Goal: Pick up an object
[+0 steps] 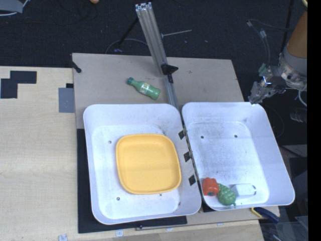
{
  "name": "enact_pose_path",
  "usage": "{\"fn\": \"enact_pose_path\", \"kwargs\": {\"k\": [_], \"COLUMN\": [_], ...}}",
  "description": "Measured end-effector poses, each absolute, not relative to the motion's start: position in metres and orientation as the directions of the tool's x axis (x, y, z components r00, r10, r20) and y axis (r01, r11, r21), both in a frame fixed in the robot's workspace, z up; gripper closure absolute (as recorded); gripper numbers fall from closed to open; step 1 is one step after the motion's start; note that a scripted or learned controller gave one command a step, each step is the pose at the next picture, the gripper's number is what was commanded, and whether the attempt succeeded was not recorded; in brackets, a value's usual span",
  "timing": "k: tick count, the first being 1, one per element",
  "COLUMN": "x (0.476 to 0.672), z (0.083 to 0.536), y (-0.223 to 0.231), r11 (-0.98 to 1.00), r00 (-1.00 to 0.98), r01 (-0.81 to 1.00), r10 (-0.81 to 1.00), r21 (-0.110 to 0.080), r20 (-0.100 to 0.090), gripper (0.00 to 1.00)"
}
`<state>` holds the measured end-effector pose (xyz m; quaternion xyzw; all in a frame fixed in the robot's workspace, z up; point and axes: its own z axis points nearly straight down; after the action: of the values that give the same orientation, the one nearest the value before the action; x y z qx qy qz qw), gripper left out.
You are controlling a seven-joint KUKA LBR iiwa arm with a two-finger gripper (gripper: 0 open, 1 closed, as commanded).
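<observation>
You have four candidates in the bins. In the left bin a yellow square plate lies flat near the middle. In the right bin's near corner sit a red-orange toy, a green round toy touching it, and a white piece just beside.

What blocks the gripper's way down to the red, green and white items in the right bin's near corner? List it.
Nothing visible. The gripper hovers by the right bin's far right corner; the red item, green item and white item cluster at its near edge, with bare bin floor between. The three lie close together, which may crowd a grasp.
</observation>
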<state>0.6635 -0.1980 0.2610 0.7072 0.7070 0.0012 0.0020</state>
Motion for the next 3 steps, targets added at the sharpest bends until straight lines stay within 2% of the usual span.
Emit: {"fn": "enact_pose_path", "kwargs": {"k": [2, 3], "x": [0.663, 0.647], "z": [0.266, 0.256], "y": [-0.089, -0.046], "r11": [0.004, 0.003], "r00": [-0.004, -0.003], "r01": [1.0, 1.0], "r10": [1.0, 1.0], "r21": [0.0, -0.001], "r20": [0.001, 0.001], "gripper": [1.0, 1.0]}}
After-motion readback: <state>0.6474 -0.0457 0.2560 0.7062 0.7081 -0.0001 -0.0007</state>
